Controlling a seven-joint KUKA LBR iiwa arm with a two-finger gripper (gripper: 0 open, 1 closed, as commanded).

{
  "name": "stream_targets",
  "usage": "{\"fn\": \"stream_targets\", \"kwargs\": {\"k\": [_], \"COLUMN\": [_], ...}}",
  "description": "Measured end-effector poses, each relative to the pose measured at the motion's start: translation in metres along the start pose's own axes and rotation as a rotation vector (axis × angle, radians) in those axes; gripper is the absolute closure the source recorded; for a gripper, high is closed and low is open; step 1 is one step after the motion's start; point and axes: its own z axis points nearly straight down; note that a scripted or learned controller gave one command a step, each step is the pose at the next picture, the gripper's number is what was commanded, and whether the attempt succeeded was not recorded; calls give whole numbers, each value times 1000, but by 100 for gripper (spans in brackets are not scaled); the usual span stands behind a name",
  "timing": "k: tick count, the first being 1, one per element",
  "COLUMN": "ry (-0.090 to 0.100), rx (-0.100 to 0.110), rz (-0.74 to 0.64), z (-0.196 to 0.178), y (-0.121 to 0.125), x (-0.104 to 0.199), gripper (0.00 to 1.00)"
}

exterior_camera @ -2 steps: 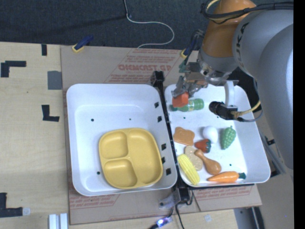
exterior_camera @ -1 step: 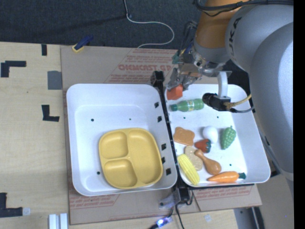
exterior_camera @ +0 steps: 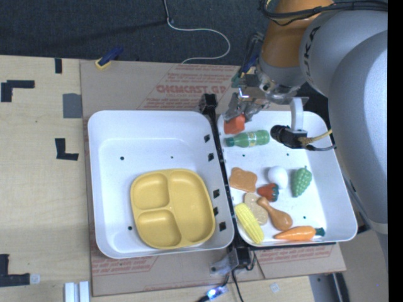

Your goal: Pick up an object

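The surface (exterior_camera: 38, 187) is pale wood-toned board with black marks. A brown cardboard sheet (exterior_camera: 151, 87) with red printing lies flat on it. On that sheet sit two shallow white bins, touching side by side: the left bin (exterior_camera: 107, 143) and, just right of it, the right bin (exterior_camera: 337, 187). A small blue and yellow item (exterior_camera: 108, 57) lies at the sheet's far left corner, beyond the left bin. A thin white cable (exterior_camera: 201, 33) runs over the dark floor behind the sheet.
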Motion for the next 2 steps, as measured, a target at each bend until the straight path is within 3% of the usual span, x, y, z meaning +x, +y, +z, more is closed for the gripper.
{"fn": "stream_targets", "kwargs": {"k": [1, 2], "ry": [2, 0], "rx": [-1, -1], "rz": [-1, 1], "z": [-12, -5], "y": [-13, -6], "x": [11, -4], "gripper": [100, 100]}}
